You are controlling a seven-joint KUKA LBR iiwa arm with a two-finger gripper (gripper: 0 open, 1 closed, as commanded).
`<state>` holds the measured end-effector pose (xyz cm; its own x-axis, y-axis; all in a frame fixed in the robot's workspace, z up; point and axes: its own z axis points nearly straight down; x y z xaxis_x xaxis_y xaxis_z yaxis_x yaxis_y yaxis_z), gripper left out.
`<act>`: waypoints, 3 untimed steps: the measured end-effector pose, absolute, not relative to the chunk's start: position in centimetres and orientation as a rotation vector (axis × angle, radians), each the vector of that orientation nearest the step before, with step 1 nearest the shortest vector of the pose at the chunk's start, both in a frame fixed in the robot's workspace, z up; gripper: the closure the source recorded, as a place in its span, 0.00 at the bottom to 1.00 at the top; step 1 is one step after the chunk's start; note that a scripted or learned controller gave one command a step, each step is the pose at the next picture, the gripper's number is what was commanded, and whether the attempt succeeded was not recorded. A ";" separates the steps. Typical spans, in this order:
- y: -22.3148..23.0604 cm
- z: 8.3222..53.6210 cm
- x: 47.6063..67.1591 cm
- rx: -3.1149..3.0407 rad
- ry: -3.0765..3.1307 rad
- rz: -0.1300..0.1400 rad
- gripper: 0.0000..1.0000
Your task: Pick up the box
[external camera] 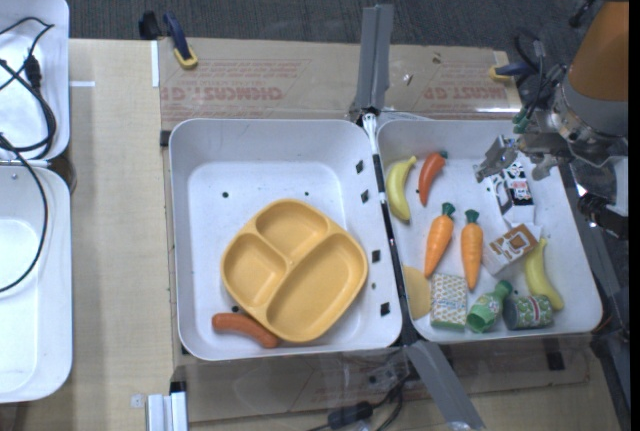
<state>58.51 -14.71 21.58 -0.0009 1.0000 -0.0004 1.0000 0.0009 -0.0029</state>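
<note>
A small white-and-orange box (pixel 512 247) lies tilted in the right bin (pixel 590 319), between an orange carrot (pixel 472 247) and a yellow banana (pixel 541 275). My gripper (pixel 511 177) hangs over the bin's far right part, a little behind the box and apart from it. Nothing shows between its tips. The grey arm with its orange band (pixel 602 54) comes in from the right edge.
The right bin also holds a second banana (pixel 400 187), a red chili (pixel 430 175), another carrot (pixel 438 239), a pale green packet (pixel 449 301), a green bottle (pixel 486 309) and a dark can (pixel 527 312). In the left bin lie a yellow divided plate (pixel 294 269) and a sausage (pixel 243 327).
</note>
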 end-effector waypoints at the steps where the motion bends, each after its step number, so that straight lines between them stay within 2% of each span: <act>1: -12.6 14.3 50.6 -2.309 -2.126 0.004 0.00; 2: -1.7 19.1 47.7 -2.335 -2.099 0.005 0.00; 3: -6.1 23.5 59.7 -2.398 -2.031 0.005 0.00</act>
<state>59.74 -6.08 23.45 0.1648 0.9863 -0.0028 0.9863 -0.1648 -0.0014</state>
